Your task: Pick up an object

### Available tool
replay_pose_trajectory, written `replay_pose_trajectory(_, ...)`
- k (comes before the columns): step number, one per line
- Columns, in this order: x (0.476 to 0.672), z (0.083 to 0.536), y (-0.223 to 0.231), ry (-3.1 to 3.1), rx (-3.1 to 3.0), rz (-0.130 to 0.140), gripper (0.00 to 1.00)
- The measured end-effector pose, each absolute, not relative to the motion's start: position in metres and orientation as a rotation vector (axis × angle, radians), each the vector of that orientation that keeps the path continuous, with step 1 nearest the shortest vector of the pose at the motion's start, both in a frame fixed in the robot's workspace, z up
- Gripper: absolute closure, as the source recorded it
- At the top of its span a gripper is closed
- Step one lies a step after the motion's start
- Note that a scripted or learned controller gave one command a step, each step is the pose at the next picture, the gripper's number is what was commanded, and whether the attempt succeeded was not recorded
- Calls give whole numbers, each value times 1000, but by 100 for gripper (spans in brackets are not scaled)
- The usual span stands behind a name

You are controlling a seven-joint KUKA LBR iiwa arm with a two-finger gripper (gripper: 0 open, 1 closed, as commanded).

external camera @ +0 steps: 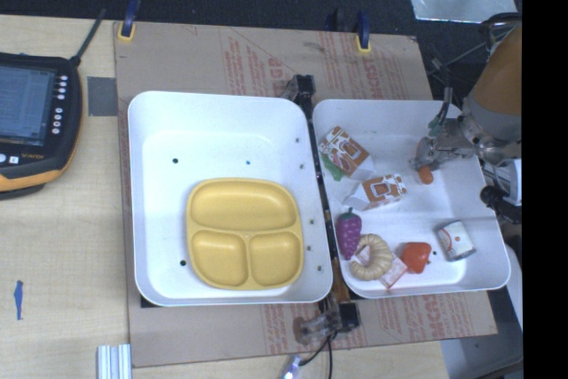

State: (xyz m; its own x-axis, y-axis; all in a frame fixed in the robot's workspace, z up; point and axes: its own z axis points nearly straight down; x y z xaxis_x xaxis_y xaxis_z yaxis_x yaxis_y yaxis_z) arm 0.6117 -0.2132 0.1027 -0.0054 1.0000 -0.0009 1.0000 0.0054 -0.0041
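On the far left, a black and orange handheld control pendant (pixel 31 122) lies on the wooden bench. Next comes the left shallow white plastic bin (pixel 151 124), which holds a yellow three-compartment plastic tray (pixel 246 232) toward its near side.

The right shallow white plastic bin (pixel 488 275) carries the candidates for picking: a red, white and green printed snack packet (pixel 342 152), a small white and brown carton (pixel 384 189) just right of it, a purple toy grape bunch (pixel 349 233), a tan ring-shaped toy pastry (pixel 370 256) touching the grapes, a red toy pepper-like piece (pixel 415 256) and a grey and white small block (pixel 454 240).

Farthest right, the two-finger gripper (pixel 432 157) is low in the bin over a small orange-red object (pixel 427 176) beside its tips. The step looks like the descent onto that piece. Whether the tips are spread or pinched I cannot tell; the view is too small and cluttered there. The next move would call for the tips to bracket the piece, close, then lift straight up clear of the bin wall.
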Motion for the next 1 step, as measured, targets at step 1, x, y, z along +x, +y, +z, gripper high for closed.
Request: replay_pose_trajectory(1,609,169,-155,-2226,-2215,0,100)
